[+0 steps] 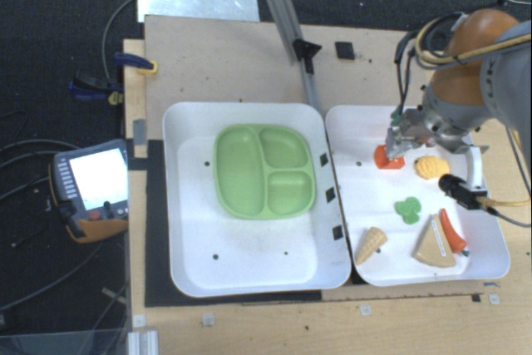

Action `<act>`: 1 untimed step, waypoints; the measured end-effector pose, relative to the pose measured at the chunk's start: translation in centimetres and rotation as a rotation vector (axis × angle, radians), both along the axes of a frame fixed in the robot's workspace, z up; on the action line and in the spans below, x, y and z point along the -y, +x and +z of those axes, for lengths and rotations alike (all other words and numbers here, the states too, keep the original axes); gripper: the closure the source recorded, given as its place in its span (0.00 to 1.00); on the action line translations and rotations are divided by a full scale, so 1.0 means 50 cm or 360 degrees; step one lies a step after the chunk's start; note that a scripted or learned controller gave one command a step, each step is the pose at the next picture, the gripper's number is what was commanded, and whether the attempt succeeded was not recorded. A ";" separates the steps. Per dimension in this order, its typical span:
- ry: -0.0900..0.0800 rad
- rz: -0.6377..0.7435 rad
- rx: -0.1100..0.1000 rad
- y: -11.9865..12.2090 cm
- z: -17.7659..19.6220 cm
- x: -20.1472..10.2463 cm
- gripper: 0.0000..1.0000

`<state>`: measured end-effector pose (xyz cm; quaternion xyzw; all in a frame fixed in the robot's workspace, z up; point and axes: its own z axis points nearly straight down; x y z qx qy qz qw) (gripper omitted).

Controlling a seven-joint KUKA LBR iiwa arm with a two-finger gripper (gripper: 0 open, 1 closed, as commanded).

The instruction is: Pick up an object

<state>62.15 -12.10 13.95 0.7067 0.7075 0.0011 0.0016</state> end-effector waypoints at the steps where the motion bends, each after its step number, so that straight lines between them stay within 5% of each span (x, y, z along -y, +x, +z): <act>1: 0.0001 0.0004 -0.0003 -0.002 0.122 0.003 1.00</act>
